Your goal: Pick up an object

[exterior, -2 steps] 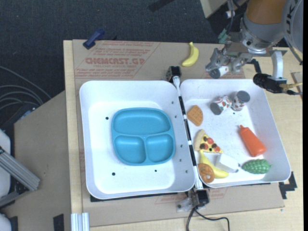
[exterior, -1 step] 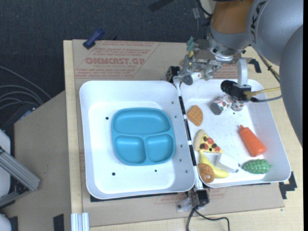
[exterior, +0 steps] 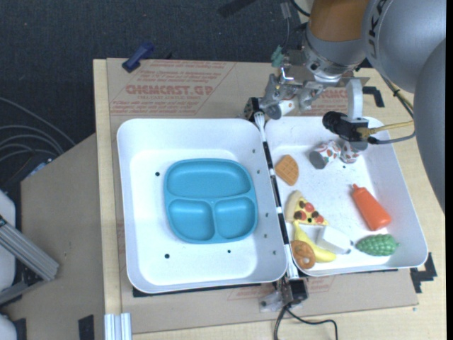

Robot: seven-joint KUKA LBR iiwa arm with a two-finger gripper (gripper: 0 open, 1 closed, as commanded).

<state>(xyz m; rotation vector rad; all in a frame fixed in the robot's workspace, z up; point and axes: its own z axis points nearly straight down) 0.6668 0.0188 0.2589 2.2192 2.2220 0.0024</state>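
My gripper (exterior: 274, 105) hangs over the far left corner of the right bin (exterior: 407, 190), above the divider between the two bins. Nothing shows in its grasp. In that bin lie a round brown cookie (exterior: 287, 168), a pizza slice (exterior: 304, 210), a banana (exterior: 318, 253) beside a pretzel (exterior: 303, 250), a bunch of green grapes (exterior: 376, 245), an orange bottle (exterior: 370, 207) and a small grey and red-white toy (exterior: 329, 153). The cookie is the item closest to the gripper, a little nearer the front.
The left bin (exterior: 134, 190) holds a blue compartment plate (exterior: 209, 198). A black attachment with a cable (exterior: 347, 126) juts out over the right bin's far side. Cardboard (exterior: 177, 83) lies under both bins, with a blue clip (exterior: 137, 57) at its far edge.
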